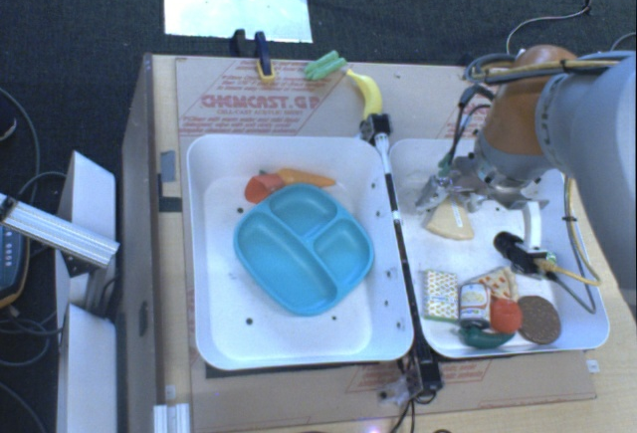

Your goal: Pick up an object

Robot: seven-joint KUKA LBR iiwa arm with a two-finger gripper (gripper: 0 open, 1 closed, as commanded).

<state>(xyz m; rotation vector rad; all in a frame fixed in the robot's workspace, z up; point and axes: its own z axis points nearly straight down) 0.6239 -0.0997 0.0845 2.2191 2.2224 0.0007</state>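
Two white bins are sitting side by side on the table (299, 103). In the near corner of the right bin (587, 326), a cluster is lying: one cracker (440, 293), one small can (474, 300), one pizza slice (497, 281), one red tomato (506, 315), one brown cookie (539, 319) and one green pepper (482, 337). Farther in, one pale cheese wedge (450, 222) is resting just under the hand (450, 190), whose finger spread cannot be told. The left bin (214, 252) is carrying one blue divided plate (303, 248), one carrot (307, 178) and one red piece (261, 188). Beyond, one banana (367, 91) is lying on the table. The arm is judged to be descending on the wedge; closing squarely comes next.
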